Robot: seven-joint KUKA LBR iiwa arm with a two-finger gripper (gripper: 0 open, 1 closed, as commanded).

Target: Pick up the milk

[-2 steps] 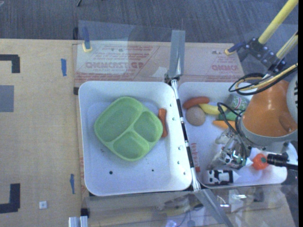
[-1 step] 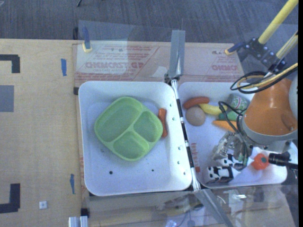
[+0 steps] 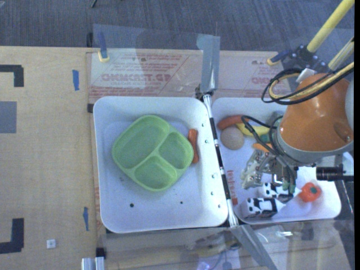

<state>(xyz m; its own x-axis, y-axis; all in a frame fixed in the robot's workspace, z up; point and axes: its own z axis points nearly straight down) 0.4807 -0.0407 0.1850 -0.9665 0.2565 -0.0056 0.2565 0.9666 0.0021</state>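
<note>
The milk (image 3: 261,206) is a small carton with a black-and-white cow pattern, lying near the front edge of the right bin (image 3: 332,210). My gripper (image 3: 269,176) hangs just behind and above it, under the orange wrist band (image 3: 315,122). The gripper's lower end overlaps the carton's far end in this view. Whether it touches the carton I cannot tell.
In the right bin are a red-orange tomato-like piece (image 3: 310,192) to the right of the milk, a beige ball (image 3: 232,138), an orange sausage shape (image 3: 229,121) and a yellow banana (image 3: 254,130). The left bin (image 3: 107,207) holds a green divided plate (image 3: 153,152) and a small orange piece (image 3: 194,145).
</note>
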